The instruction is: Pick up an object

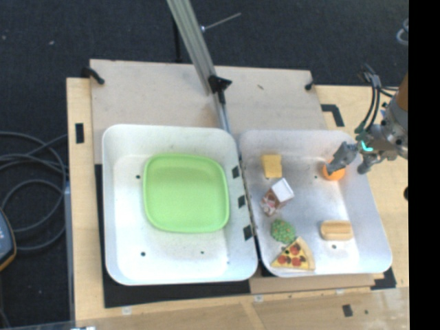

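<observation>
Bins sit side by side on the bench: the left bin (124, 253) carries a green square plate (185, 192), and the right bin (375, 243) holds the small toy foods. Among these, going down in size, are a pizza slice (294, 255), a bread roll (336, 230), a white and red carton (278, 196), a yellow cheese block (272, 165), a broccoli floret (282, 230) and a small orange piece (334, 173) near the far right wall. The gripper (356, 159) hangs over that orange piece with its fingers spread, one finger (340, 158) just above it, nothing between them. The orange piece looks the likely target. To grasp well, I would centre the spread fingers so the piece lies midway, descend straight until the tips reach the bin floor, then close; the nearby wall may crowd the outer finger.
</observation>
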{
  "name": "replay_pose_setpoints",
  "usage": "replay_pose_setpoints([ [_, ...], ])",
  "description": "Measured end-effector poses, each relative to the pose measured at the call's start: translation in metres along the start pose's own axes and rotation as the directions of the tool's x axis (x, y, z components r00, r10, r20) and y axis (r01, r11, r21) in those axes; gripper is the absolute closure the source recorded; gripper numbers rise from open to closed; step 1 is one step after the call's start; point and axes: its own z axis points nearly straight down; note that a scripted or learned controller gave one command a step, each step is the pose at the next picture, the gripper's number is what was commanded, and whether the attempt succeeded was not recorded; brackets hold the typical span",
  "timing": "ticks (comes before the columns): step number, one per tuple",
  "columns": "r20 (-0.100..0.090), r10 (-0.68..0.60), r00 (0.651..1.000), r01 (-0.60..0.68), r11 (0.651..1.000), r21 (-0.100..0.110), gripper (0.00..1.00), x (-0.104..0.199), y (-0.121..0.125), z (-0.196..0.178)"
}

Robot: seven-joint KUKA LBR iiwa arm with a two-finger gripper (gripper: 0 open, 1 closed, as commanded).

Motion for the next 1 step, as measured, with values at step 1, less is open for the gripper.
replay_pose_setpoints([
  [1,0.0,0.0,1.0,0.0,1.0,0.0,0.0,0.0,0.0,0.0001],
])
